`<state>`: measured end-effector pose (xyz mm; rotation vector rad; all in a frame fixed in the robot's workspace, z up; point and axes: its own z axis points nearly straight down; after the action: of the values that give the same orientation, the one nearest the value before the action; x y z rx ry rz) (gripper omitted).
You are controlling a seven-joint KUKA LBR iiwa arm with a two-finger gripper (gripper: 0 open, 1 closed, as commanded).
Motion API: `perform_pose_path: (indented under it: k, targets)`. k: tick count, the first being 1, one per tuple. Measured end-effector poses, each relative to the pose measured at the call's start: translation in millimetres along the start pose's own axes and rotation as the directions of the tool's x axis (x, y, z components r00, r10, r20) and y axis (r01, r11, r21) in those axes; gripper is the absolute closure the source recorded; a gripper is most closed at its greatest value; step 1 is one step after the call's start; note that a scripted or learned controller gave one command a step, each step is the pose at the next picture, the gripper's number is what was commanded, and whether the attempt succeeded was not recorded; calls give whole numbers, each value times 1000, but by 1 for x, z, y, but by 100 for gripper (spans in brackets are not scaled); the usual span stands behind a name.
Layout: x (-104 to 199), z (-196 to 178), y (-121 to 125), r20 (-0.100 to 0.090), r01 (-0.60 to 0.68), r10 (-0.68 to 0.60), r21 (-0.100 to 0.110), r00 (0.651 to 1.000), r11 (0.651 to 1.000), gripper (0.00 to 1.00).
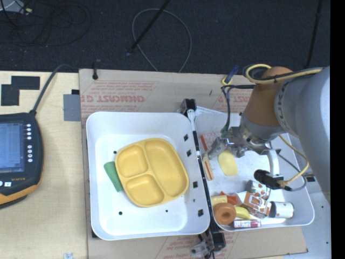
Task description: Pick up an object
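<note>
Gripper (228, 147) low in right white bin (302, 212), over the pale yellow rounded plastic object (228, 164); can't tell its grip state, so pick looks unfinished, lift remaining.

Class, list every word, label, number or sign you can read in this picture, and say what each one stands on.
"CHEMCAST", red print seen upside down, on the cardboard sheet behind the left bin; the smaller line beside it is too blurred to read.
Red print on the cardboard's front edge: unreadable.
Handheld pendant's screen: too small to read.
Labels on the packets in the right bin: too blurred.
</note>
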<state>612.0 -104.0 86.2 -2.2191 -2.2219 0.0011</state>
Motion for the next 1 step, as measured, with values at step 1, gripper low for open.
perform_pose_path:
  k: [1]
  targets:
    - [20, 1, 33, 2, 0, 0, 0, 1000, 1000, 0]
